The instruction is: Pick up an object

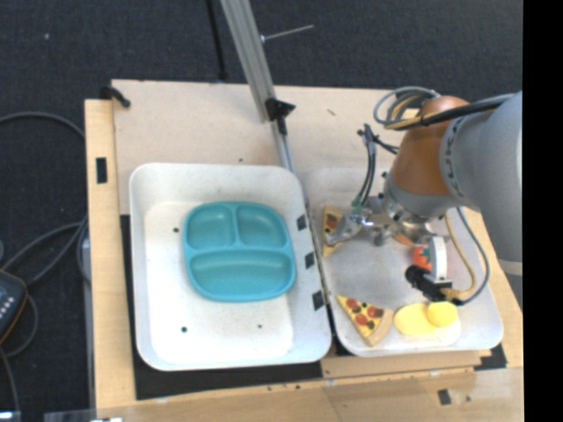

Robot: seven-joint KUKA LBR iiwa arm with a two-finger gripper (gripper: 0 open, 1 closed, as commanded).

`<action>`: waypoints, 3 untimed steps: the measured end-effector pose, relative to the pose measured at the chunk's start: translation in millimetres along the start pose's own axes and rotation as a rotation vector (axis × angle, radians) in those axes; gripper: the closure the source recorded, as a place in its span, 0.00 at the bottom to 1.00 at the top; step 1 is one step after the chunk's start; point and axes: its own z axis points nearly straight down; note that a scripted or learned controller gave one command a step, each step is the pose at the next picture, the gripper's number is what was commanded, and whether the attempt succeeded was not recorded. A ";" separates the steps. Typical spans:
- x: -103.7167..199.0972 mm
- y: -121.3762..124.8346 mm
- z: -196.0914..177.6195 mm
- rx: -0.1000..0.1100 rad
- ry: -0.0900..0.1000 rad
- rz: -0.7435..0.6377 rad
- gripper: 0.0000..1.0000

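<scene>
Wooden bench on dark carpet; end effector grip state can't be told.

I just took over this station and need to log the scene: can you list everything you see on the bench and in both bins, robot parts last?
Left bin: 1, white, on the left half of the bench.
Divided plate: 1, teal, three compartments, lying flat in the left bin.
Right bin: 1, white, beside the left bin.
Pizza slice by the front: 1, yellow crust with red spots, front of the right bin.
Pizza slice by the gripper: 1, same colours, at the right bin's left wall.
Yellow object: 1, yellow, rounded, front right of the right bin.
Bench: 1, tan board.
Metal strut: 1, grey, slanting up behind the bins.
Arm: 1, grey with orange band, reaching from the right.
Gripper: 1, metal, low over the right bin.
</scene>
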 end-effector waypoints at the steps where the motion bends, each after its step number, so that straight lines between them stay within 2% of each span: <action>1: -1.3 1.4 -13.2 -0.005 0.000 0.005 1.00; 2: 3.5 -1.4 -74.2 -0.002 0.001 -0.005 1.00; 3: 2.1 -0.2 -102.0 0.000 0.001 -0.005 1.00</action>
